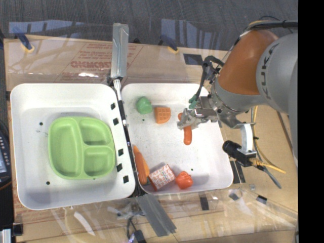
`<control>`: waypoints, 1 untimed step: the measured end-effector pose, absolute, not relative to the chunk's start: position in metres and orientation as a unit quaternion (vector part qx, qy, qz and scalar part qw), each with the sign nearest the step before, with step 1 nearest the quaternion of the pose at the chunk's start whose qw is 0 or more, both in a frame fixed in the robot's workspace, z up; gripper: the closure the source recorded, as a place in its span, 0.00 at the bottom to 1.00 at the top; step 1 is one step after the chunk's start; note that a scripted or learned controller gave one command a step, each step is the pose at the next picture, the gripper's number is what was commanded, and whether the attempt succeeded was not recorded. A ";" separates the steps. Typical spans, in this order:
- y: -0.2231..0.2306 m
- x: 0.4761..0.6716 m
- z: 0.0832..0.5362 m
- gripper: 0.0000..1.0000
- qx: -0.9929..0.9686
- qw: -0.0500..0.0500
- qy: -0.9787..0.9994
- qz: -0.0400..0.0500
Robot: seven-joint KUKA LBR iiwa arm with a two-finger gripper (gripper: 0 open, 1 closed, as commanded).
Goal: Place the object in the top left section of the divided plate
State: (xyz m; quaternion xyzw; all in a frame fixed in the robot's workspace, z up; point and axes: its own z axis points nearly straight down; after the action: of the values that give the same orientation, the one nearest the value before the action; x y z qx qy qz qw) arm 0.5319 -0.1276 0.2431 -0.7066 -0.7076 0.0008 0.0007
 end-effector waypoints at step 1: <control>-0.033 0.565 0.225 1.00 -0.717 0.001 -0.697 0.001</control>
State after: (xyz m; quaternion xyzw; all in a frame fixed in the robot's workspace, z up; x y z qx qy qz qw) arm 0.5652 -0.0334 0.2247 -0.7169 -0.6971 0.0012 0.0013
